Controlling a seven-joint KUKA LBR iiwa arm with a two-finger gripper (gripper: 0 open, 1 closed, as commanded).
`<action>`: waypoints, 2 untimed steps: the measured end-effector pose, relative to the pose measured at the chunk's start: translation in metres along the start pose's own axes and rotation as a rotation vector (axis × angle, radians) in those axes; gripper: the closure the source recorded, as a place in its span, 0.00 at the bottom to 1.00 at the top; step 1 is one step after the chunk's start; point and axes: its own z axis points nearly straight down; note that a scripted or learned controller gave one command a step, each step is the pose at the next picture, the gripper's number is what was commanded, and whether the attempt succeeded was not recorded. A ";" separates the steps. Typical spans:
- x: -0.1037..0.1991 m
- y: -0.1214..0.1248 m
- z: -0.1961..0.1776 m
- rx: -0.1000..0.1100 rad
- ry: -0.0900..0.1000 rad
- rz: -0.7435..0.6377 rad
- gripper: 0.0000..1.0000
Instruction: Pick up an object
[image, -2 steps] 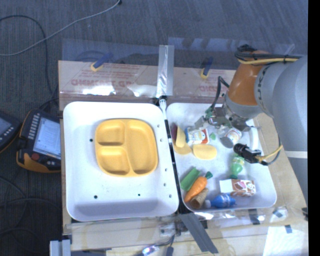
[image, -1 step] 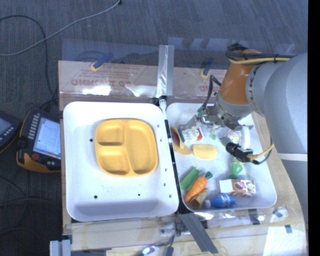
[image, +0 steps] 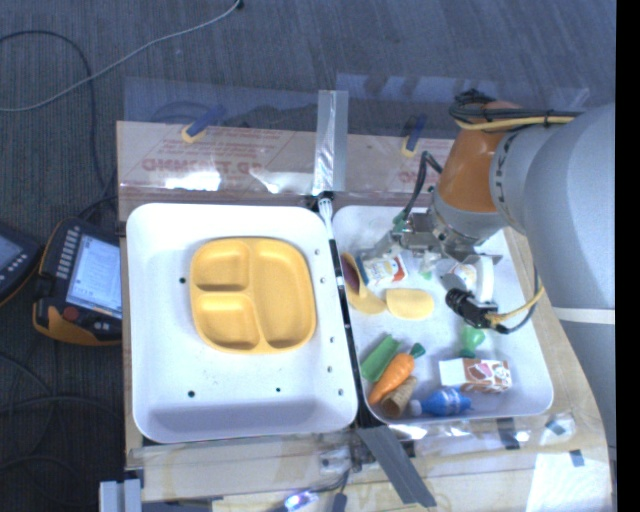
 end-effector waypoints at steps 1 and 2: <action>-0.037 -0.047 -0.016 0.037 0.005 0.164 0.00; -0.077 -0.102 -0.017 0.031 0.019 0.194 0.00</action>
